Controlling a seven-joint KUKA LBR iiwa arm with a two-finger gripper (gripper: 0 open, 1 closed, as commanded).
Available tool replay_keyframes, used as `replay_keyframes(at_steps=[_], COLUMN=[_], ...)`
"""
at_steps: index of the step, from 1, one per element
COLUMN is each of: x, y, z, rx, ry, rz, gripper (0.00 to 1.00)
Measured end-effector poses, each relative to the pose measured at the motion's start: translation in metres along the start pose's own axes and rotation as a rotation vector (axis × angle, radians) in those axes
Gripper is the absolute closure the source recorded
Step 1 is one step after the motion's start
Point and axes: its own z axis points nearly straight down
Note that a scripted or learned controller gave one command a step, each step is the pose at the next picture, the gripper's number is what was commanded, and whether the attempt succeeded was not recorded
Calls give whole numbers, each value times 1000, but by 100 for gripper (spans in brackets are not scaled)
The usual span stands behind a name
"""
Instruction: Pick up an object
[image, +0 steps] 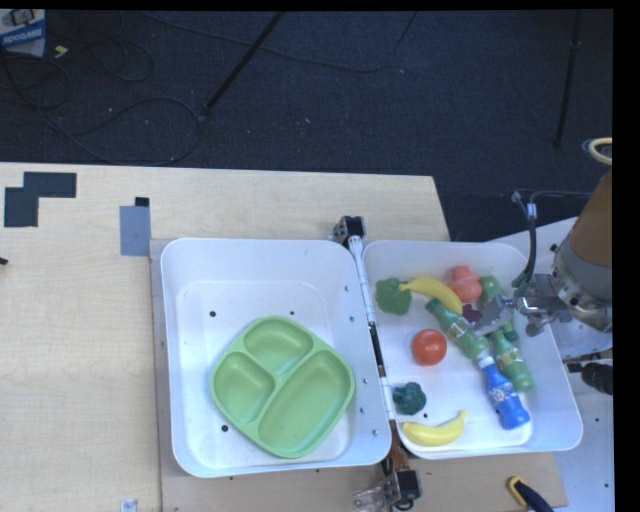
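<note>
The right bin (560, 425) holds several toys. Among them are a red tomato (429, 346), a yellow banana (435, 290), a green leafy piece (392, 296), a pink piece (463, 279) and a clear green bottle (456, 331). A blue bottle (506, 399), a second green bottle (512, 362), a dark green broccoli (409, 398) and another banana (433, 431) lie nearer the front. My gripper (517, 305) hangs low at the bin's right side, just above the green bottles. Nothing is visibly held in it.
The left bin (190, 300) contains a green divided plate (283, 385). A clamp (350, 230) sits where the two bins meet at the back. The arm's grey body (588, 265) comes in over the right bin's far right wall. Wooden bench lies to the left.
</note>
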Motion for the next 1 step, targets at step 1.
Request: replay_keyframes(at_steps=[1], x=[23], y=[0], z=[116], rx=[-4], ry=[-1], rz=[1], gripper=[0])
